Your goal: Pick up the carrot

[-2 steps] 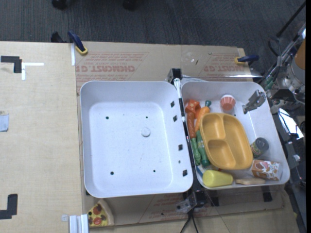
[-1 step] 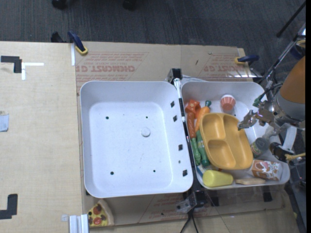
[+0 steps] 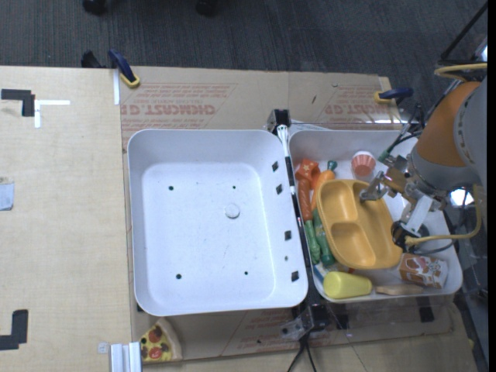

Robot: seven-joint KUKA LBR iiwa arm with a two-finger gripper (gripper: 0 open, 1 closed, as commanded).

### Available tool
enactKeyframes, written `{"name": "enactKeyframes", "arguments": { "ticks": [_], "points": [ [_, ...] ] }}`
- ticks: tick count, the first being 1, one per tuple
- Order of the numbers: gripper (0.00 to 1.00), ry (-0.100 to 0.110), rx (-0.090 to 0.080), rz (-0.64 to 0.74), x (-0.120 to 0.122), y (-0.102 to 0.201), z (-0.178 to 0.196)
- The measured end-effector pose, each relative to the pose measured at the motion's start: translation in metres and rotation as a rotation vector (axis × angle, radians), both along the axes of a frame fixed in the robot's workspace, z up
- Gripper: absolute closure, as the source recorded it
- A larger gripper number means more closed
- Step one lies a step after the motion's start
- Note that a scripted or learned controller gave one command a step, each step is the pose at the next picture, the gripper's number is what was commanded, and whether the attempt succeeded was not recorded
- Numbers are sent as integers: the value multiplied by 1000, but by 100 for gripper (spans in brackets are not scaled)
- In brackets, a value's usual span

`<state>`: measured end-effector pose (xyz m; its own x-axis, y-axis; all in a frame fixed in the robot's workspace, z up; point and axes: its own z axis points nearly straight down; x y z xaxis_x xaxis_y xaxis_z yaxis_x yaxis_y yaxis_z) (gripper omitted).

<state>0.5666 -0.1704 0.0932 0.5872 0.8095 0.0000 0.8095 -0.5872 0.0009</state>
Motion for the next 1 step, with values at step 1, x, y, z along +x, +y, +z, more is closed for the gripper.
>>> {"name": "enactKeyframes", "arguments": {
  "ticks": [1],
  "points": [
    [0,-4,-6,-337,-6,70,1]
  ]
}}
